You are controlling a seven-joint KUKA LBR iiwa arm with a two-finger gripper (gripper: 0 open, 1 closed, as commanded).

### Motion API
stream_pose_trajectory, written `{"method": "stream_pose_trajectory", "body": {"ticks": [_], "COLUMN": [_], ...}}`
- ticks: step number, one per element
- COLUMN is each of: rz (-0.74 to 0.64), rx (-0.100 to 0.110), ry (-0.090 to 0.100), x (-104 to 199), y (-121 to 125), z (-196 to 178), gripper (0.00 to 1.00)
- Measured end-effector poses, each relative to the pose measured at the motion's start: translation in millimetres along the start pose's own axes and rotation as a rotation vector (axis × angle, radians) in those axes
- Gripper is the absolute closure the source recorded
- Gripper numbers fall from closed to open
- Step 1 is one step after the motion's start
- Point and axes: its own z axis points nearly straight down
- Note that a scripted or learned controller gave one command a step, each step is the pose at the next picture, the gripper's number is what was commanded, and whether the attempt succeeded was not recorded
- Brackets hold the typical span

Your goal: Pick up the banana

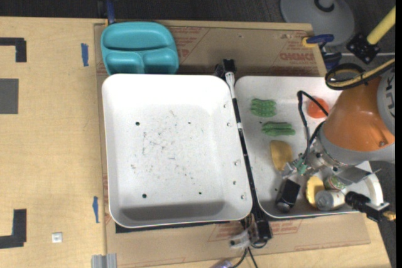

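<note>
The banana (281,154) shows as a yellow piece in the right bin (264,198), left of centre, partly covered by the arm. My gripper (303,190) hangs low over the bin's front part, just in front of and to the right of that yellow piece. A second yellow patch (313,187) sits right under the wrist; I cannot tell whether it belongs to the banana. The orange band of the arm (358,125) hides the bin's right side.
Two green items (264,107) (277,129) lie at the back of the right bin, with an orange object (316,108) beside them. The left bin (169,147) adjoins the right one. A teal tray (139,47) stands behind the left bin.
</note>
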Motion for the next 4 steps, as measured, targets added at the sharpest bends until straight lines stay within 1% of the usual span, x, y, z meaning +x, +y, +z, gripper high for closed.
{"method": "stream_pose_trajectory", "body": {"ticks": [1,4], "rz": [-0.471,-0.468], "rx": [0.006,-0.005], "ry": [0.003,-0.006], "x": [36,35], "y": [12,16], "z": [-88,-119], "gripper": [1.0,1.0]}}
